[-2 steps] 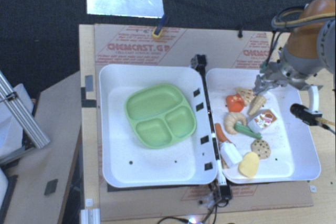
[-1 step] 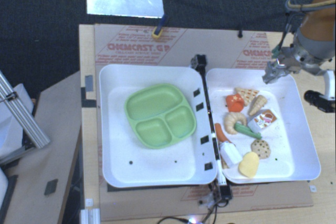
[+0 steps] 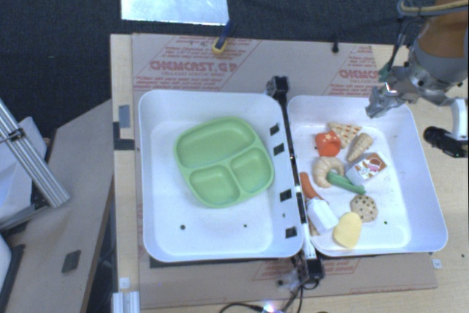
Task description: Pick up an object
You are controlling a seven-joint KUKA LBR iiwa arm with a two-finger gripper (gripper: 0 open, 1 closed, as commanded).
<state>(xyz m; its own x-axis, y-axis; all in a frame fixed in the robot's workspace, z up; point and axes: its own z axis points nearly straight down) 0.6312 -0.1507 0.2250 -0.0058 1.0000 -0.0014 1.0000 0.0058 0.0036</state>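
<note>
Green divided plate in left bin, toy foods crowding right bin, pincer above its corner, grip unclear

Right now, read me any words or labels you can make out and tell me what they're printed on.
"CHEMCAST GP": red print on the brown board under the bins, at its upper left.
The same red print at the board's upper right is too blurred to read.
Small packet in the right bin: label too small to read.

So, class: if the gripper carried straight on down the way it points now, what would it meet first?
Most likely bare floor of the right bin near its top edge. The gripper hangs just up-right of the waffle piece, so it may miss that; depth is unclear from one view.
</note>
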